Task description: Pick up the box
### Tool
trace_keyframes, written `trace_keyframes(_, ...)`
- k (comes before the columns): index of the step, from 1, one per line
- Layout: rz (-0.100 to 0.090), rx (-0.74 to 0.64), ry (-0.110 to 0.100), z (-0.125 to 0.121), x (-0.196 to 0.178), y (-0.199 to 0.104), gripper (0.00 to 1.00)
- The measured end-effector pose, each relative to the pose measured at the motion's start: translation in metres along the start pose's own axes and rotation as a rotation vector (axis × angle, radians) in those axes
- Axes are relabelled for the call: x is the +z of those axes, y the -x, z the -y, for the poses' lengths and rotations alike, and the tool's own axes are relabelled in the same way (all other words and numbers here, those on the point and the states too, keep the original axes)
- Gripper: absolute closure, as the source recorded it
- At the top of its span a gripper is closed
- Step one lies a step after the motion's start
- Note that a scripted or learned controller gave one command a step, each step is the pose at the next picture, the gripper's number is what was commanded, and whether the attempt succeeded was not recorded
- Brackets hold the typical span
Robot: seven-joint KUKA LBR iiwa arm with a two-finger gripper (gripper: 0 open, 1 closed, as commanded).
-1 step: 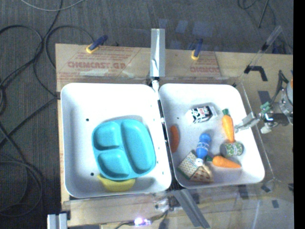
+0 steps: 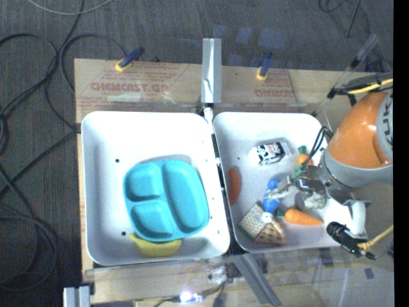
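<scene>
The box (image 2: 262,226) lies near the front of the right bin (image 2: 255,125), its long axis slanting from front-right up toward back-left. My gripper (image 2: 300,185) hovers beside it above the carrot (image 2: 303,218); its grip I cannot tell.

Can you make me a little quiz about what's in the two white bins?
1. True or false: the blue divided tray lies in the left bin.
2. Which thing lies closest to the carrot? A) the blue divided tray B) the gripper C) the yellow thing under the tray
3. Fill in: the box lies near the ______ wall of the right bin.

Key:
1. True.
2. B. The gripper is just above the carrot in the right bin.
3. Front, the edge nearest the bottom of the picture.
</scene>
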State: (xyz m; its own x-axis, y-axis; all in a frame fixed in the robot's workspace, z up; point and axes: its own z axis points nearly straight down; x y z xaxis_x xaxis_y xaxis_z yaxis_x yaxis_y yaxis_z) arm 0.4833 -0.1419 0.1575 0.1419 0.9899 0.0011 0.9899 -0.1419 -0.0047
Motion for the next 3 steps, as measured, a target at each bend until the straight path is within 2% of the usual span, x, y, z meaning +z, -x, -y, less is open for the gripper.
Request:
trace_keyframes(1, 0.003, -0.196, 0.018, 0.002, 0.068, -0.047, 0.0)
trace_keyframes(2, 0.001, -0.194, 0.018, 0.001, 0.059, -0.047, 1.0)
trace_keyframes(3, 0.001, -0.419, 0.02, -0.004, 0.065, -0.033, 1.0)
